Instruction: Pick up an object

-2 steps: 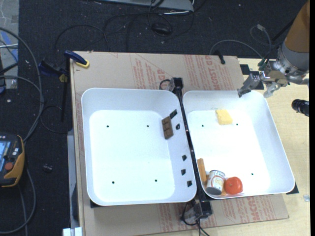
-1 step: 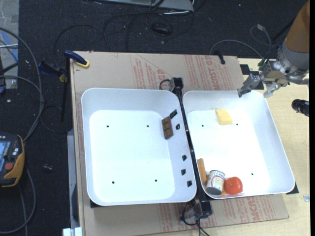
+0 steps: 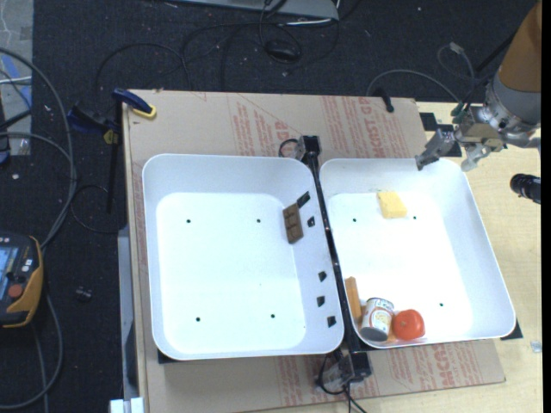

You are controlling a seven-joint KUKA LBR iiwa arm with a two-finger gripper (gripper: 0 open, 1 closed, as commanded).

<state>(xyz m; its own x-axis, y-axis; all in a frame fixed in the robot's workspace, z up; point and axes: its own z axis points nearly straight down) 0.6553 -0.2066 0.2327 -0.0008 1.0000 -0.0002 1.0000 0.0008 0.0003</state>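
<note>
Bins side by side on the bench, seen from above at a slant, and the arm (image 3: 523,58) comes in from the upper right. Its gripper (image 3: 449,155) hangs just past the far right corner of the right bin (image 3: 482,231), up above the rim. Two fingers (image 3: 428,157) splay apart there, spread wide, and nothing sits between them.

Down in the right bin, a yellow block (image 3: 393,204) lies near the far wall, on its own, well apart from the rest. At the near left corner there's a cluster: a can (image 3: 376,317) on its side, a red ball (image 3: 409,323) touching it on the right, and an orange stick (image 3: 352,297) lying along the left wall just beside the can.

Over in the left bin (image 3: 172,231), a brown bar (image 3: 294,224) rests against the right wall, tilted up the slope, with a small dark piece (image 3: 302,200) just above it.

Beyond the bins, a blue and yellow clamp (image 3: 133,103) grips the far left corner of the board (image 3: 258,119), and cables trail over the dark floor.
</note>
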